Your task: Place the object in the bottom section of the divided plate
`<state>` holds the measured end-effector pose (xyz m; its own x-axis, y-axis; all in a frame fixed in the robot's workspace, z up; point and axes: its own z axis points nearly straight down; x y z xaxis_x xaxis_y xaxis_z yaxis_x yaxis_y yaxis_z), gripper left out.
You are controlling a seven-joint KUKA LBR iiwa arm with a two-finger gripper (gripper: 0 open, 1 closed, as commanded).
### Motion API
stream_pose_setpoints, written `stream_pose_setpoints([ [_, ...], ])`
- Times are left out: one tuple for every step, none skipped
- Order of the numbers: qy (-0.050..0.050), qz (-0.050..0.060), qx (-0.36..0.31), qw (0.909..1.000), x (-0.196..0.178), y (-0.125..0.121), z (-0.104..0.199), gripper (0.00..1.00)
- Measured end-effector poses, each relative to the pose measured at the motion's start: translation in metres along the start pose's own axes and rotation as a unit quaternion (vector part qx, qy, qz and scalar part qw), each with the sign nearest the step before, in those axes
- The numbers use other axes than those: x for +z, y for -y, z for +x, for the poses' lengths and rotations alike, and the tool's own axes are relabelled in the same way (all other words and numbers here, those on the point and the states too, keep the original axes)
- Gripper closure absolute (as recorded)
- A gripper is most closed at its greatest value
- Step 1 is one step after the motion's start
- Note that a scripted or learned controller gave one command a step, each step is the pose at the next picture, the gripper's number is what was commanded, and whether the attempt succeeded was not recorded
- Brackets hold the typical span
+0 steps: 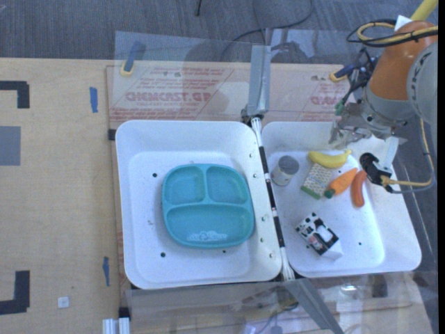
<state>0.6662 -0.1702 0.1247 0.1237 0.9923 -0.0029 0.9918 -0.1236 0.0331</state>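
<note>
Centrally in the left bin, the teal divided plate is seen lying flat, its wide bottom section turned toward the near edge and two smaller sections set behind it. Nothing is seen resting in any section. Which object is meant for it cannot be told; all loose things are gathered in the right bin. A banana is laid near that bin's far wall, with a green-edged card or sponge just beside it and two carrots touching one another to its right. A small grey can is stood upright close to the divider between the bins. A black-and-white box is placed apart from these, nearer the front. The pincer is positioned over the far edge of the right bin, just behind the banana; whether it is released or clenched cannot be told, and nothing is seen between its tips. Yellow and black cables are draped from the wrist across the bin's right side. Blue tape marks are stuck on the counter.
</note>
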Motion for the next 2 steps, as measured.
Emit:
stream_pose_setpoints([
  [-0.001,0.014,-0.027,0.9995,-0.003,0.001,-0.04,1.0],
  [0.0,0.015,0.028,0.9995,-0.158,0.008,-0.043,1.0],
])
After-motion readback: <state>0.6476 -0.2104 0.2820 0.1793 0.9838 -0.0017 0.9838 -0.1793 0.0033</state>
